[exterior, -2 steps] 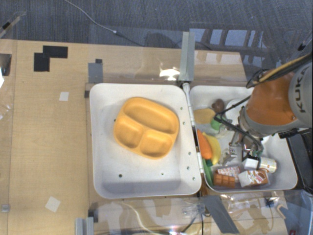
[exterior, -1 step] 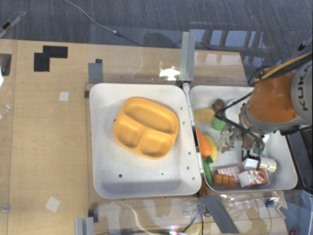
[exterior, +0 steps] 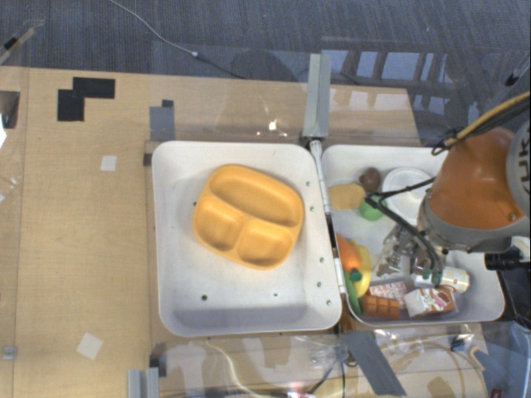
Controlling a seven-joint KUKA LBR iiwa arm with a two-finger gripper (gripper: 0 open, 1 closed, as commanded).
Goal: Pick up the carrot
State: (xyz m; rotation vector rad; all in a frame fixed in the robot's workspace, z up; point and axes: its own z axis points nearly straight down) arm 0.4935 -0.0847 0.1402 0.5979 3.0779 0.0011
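apparently set for a downward reach, the pincer (exterior: 408,257) hangs in the right bin (exterior: 495,309) beside the carrot (exterior: 351,259) at its left wall; whether it is spread, i cannot tell.

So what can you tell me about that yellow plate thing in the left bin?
The yellow plate is a rounded-square tray that looks like smooth plastic, split by raised ridges into three compartments: one long one at the far side and two smaller ones nearer the camera. It lies flat and right side up, turned a little askew, near the middle of the left bin. It rests on the bin's white floor.
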